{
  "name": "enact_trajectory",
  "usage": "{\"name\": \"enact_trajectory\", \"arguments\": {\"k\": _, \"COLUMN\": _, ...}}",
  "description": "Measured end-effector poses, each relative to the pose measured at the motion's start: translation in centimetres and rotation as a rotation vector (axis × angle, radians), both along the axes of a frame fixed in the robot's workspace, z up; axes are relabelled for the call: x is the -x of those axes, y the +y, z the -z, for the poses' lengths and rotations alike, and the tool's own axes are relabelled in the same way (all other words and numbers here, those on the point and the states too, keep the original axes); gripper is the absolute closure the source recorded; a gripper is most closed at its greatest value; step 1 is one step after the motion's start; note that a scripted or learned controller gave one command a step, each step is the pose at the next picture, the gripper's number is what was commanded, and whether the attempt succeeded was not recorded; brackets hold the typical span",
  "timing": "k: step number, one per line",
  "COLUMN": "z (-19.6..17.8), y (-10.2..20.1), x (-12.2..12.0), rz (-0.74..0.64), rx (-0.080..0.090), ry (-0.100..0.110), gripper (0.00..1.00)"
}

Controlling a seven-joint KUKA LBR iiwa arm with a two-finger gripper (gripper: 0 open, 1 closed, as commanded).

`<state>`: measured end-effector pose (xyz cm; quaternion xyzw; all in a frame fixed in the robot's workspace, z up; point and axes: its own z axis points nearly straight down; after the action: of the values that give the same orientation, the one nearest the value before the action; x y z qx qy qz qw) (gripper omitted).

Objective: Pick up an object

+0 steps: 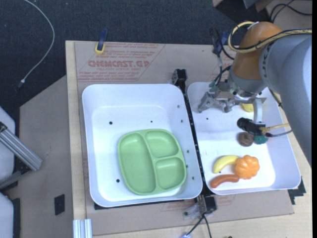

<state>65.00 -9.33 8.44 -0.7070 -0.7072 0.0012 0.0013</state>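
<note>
Claw [216, 104] lowered into the far end of the right bin [283, 175], its prongs spread and holding nothing.

The toys lay toward that bin's near end, a banana [224, 162], an orange pumpkin [247, 166] and a red sausage [224, 180] touching in a cluster, well apart from the claw. The green divided plate [150, 160] sat alone in the left bin [94, 108], probably kept separate as a drop-off.

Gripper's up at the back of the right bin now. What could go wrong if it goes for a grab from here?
1. The gripper sits at the right bin's far end, beside its wall; closing there may catch nothing.
2. The banana, pumpkin and sausage are bunched together, so a grab may nudge neighbours.
3. The arm covers part of the bin, hiding things under it.
</note>
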Motion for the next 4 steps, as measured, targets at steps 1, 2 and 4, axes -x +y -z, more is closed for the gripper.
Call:
{"name": "enact_trajectory", "arguments": {"k": 1, "z": -1.1, "y": 0.0, "x": -0.1, "rz": 0.000, "rx": 0.000, "ry": -0.003, "gripper": 1.00}}
{"name": "enact_trajectory", "arguments": {"k": 2, "z": -5.6, "y": -0.1, "x": 0.2, "rz": 0.001, "rx": 0.001, "ry": -0.008, "gripper": 1.00}}
{"name": "enact_trajectory", "arguments": {"k": 4, "z": -13.6, "y": -0.2, "x": -0.1, "rz": 0.000, "rx": 0.001, "ry": -0.010, "gripper": 1.00}}
